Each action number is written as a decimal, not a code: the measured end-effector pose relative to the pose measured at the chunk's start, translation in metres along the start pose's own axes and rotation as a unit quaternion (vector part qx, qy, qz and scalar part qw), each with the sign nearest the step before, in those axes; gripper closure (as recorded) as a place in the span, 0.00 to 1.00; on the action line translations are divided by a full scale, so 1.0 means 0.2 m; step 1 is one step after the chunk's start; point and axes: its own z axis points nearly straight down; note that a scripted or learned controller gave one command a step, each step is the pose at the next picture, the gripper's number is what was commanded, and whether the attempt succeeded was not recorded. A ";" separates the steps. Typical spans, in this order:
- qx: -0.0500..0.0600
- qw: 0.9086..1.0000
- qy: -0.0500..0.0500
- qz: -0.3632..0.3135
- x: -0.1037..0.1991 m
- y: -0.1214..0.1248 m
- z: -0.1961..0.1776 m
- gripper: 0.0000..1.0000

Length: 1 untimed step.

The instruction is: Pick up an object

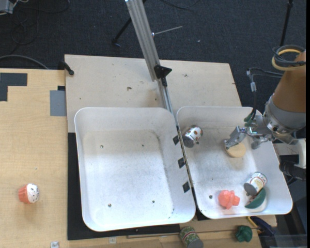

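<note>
Arm [289, 94]: grey with an orange band, reaching in from the right over the right bin.
Gripper [235, 141]: low over the right bin [212, 119], directly above a pale lump; whether its fingers stand wide or narrow, I cannot tell.
Lump [236, 151]: tan and rounded, on the right bin's floor, just under the gripper; whether it is gripped, I cannot tell.
Ball [192, 135]: silvery with red marks, near the right bin's left wall, apart from the gripper.
Can [256, 182]: small, lying tilted near the bin's right front corner.
Green piece [257, 199]: touching the can, against the front rim.
Orange piece [228, 199]: on the bin floor, left of the green piece.
Left bin [125, 119]: white, beside the right bin.
Toy [29, 193]: orange and white, on the wooden bench far left.
Post [147, 40]: slanted metal bar behind the bins.
</note>
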 end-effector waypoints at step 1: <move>-0.002 1.000 -0.001 0.001 0.00 0.00 -0.01 0.00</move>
